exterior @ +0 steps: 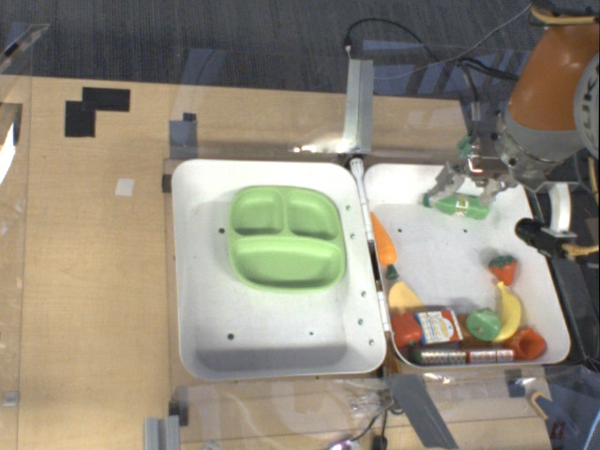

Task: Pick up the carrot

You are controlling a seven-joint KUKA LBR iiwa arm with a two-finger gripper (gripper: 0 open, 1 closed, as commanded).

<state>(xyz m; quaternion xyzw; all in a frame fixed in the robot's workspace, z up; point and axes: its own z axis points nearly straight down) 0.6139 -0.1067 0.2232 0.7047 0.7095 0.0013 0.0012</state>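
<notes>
Camera view from above: two shallow white bins are seen side by side on a wooden bench (84,279). The left bin (202,345) holds a green divided plate (286,237), three compartments, lying flat near the bin's middle. Nothing is seen on the plate.

The right bin (441,251) holds the rest. The carrot (382,238) is found against the bin's left wall, lying lengthwise along it, orange with a dark green end toward the front. Just in front of it a yellow piece (404,296) is seen, then a red ketchup bottle (427,327) lying flat with a label, and a dark bar (464,354) along the front wall. A green round item (484,324), a banana (509,311) and an orange-red item (529,344) are clustered at the front right corner. A strawberry (504,269) sits apart near the right wall.

At the bin's back right, the gripper (467,193) is pointed down over a green bottle (461,204) lying on its side. Fingers are spread fairly wide, one on each side of the bottle; contact cannot be told. The gripper is well apart from the carrot.
</notes>
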